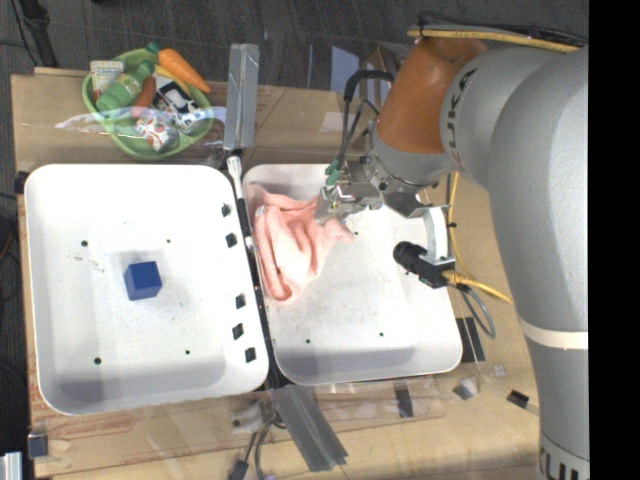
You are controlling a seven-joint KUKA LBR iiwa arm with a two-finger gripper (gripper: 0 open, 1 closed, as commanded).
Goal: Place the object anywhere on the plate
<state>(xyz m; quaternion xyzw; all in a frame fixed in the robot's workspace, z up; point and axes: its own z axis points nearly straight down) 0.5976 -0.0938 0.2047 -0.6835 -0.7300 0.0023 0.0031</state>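
You are looking at a crumpled pink cloth [285,240] lying in the right white bin [370,313]. It is bunched against that bin's left wall, in the far half. Its upper right edge is reaching up to the gripper [335,203], which is sitting right at the cloth, touching it or just above it. The metal parts there are overlapping the fabric, so you cannot tell whether the gripper is spread, closed or gripping anything.

The grey arm [520,168] is coming in from the right. Its orange band [425,93] is sitting above the wrist, over the far right corner of the same bin. A short black cylinder [412,259] with a yellow cable [480,288] is hanging beside the wrist, over the bin's right side and apart from the cloth.

In the left white bin [120,208] a small blue cube [143,279] is resting flat on the floor, left of centre and well apart from the cloth and the gripper. A row of small black clips [238,303] is running along the seam where the two bins are meeting.

Beyond the left bin a green bowl [150,151] is standing on the brown bench [300,113]. It is holding an orange toy carrot [180,65] and several packets too small to identify.
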